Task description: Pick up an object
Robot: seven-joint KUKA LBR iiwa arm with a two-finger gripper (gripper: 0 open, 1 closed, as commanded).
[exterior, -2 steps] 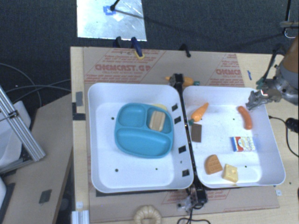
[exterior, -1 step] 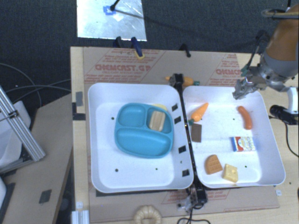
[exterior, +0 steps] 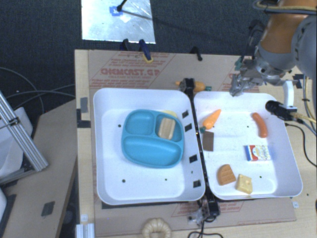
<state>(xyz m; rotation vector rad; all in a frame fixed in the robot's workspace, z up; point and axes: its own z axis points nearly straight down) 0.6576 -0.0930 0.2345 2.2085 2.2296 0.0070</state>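
My gripper (exterior: 237,89) hangs over the back edge of the right bin (exterior: 290,155), above and right of an orange carrot (exterior: 212,118). Nothing shows between its tips. In the right bin also lie a brown chocolate piece (exterior: 208,141), a red-orange sausage (exterior: 260,124), a small blue-and-white carton (exterior: 257,152), a toast-coloured biscuit (exterior: 226,174) and a yellow cheese block (exterior: 244,183). The left bin (exterior: 106,148) holds a blue divided plate (exterior: 148,143) with a tan bread slice (exterior: 166,128) in one compartment.
A black clamp with a yellow piece (exterior: 192,86) sits at the back where the two bins meet. A black cylinder (exterior: 278,109) juts over the right bin's back right corner. Cables run along the right side. A shiny foil sheet (exterior: 118,13) lies behind the bench.
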